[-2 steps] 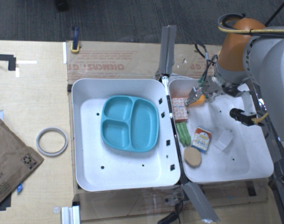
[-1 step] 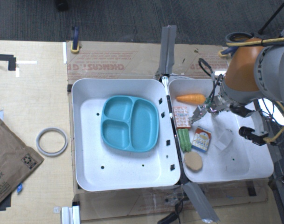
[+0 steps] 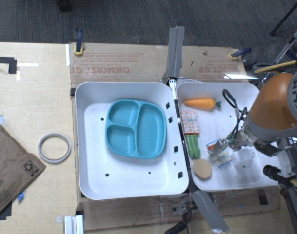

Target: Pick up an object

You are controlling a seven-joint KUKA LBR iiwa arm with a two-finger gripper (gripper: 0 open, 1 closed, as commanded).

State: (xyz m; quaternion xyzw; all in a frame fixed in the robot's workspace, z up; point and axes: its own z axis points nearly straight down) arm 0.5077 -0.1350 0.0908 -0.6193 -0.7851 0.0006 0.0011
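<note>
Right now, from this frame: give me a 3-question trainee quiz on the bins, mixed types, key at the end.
1. True or false: the blue divided plate lies in the right bin.
2. Multiple choice: which item lies nearest the far edge of the right bin? A) carrot B) tan round disc C) green stick
3. Fill in: the roll of tape lies on the bench, on the ____ side of the left bin in the camera view.

Key
1. False: it lies in the left bin.
2. A: the carrot is farthest up the view, the disc nearest the front.
3. Left.
</note>
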